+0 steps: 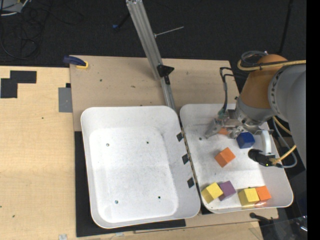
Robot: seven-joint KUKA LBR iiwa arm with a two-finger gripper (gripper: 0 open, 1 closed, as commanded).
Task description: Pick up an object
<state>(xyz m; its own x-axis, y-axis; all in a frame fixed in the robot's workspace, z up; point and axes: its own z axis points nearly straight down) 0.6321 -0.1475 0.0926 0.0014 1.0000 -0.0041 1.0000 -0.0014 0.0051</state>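
Camera view has the gripper (pixel 226 126) low in the right bin (pixel 200 115), whether its jaws are parted I cannot tell, blue cube (pixel 245 140) just beside; centre over it before closing.

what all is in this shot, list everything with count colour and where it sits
left bin: 1, white, left half of the bench
right bin: 1, white, beside the left bin, holds all the blocks
blue block: 1, blue, upper part of the right bin, just under the gripper
orange blocks: 2, orange, one mid-bin, one at the near right corner
yellow blocks: 2, yellow, along the near edge, one touching the corner orange block
purple block: 1, purple, against the left yellow block
metal rail: 1, grey, slanting above the bins
clamp: 1, blue and yellow, bench's far left corner
gripper: 1, grey, low over the right bin
arm: 1, grey with orange band, from the right
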